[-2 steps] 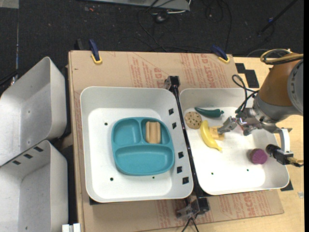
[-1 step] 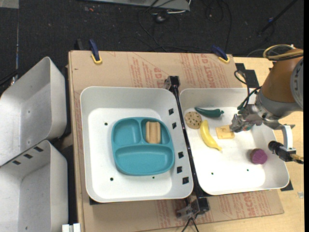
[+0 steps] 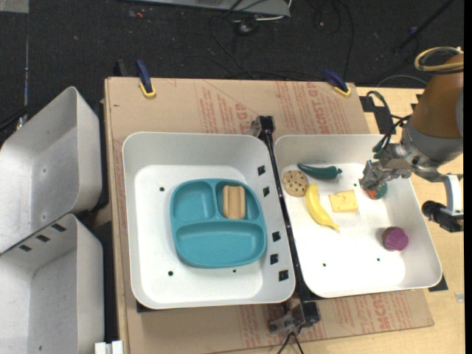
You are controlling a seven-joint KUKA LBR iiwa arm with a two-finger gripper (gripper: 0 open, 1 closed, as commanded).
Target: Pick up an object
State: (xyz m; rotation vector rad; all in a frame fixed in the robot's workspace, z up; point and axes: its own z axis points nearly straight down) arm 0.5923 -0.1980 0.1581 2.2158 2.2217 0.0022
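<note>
The gripper sits low in the right bin, over a small red object; its finger state cannot be told. Banana at eight o'clock.

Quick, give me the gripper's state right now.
Gripper: low in the right bin, over a small red and green thing; open or shut cannot be told.
</note>
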